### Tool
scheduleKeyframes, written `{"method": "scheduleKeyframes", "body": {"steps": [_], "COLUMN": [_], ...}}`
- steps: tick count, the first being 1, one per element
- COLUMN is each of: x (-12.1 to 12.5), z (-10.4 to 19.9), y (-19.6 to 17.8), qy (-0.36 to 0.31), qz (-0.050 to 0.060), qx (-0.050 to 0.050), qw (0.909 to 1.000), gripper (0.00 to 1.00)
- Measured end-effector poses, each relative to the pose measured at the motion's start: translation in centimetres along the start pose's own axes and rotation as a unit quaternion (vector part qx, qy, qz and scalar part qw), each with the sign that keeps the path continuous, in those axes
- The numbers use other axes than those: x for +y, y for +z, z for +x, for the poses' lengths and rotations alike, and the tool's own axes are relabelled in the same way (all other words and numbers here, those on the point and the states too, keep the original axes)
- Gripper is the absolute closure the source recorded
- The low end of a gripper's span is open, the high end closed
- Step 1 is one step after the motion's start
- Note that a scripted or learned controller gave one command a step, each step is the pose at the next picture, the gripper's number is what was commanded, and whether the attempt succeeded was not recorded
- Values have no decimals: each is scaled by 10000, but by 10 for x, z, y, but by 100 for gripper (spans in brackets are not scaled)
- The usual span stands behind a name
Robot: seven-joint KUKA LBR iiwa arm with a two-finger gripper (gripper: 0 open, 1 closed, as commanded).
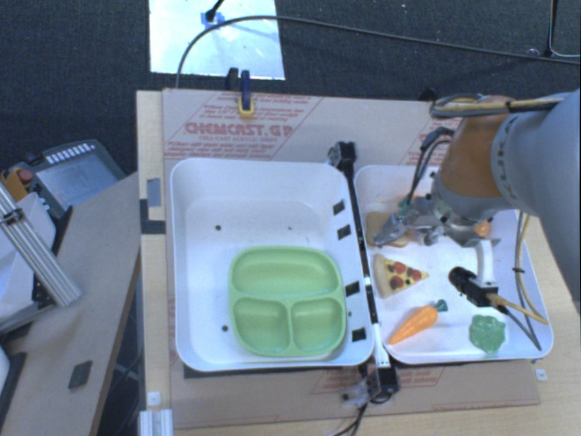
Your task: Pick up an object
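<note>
- Nearest you in the right bin [536,271], the toy carrot [417,323] lies beside a green lettuce piece [487,332]: probably light, stiff and slick; grip it across its thick middle.
- Beyond the carrot, the pizza slice [399,274] lies flat, harder to pinch.
- Farther still, the gripper [397,230] hangs above the slice; whether it's parted or holding, you can't tell.

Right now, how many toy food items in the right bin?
3 clearly visible: pizza slice mid-bin, carrot near the front edge, green lettuce-like piece at the front right corner. More may be hidden under the arm and the tool at the back.
</note>
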State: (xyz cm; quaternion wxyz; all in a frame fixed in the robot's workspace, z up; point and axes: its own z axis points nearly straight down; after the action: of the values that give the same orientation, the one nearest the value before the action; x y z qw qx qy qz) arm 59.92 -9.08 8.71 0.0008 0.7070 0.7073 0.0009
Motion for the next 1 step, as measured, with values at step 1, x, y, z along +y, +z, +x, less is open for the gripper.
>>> {"method": "scheduleKeyframes", "body": {"steps": [1], "x": [3], "z": [1], "y": [-13], "qy": [1], "qz": [-44], "qx": [8], "qw": [10000], "gripper": [100]}}
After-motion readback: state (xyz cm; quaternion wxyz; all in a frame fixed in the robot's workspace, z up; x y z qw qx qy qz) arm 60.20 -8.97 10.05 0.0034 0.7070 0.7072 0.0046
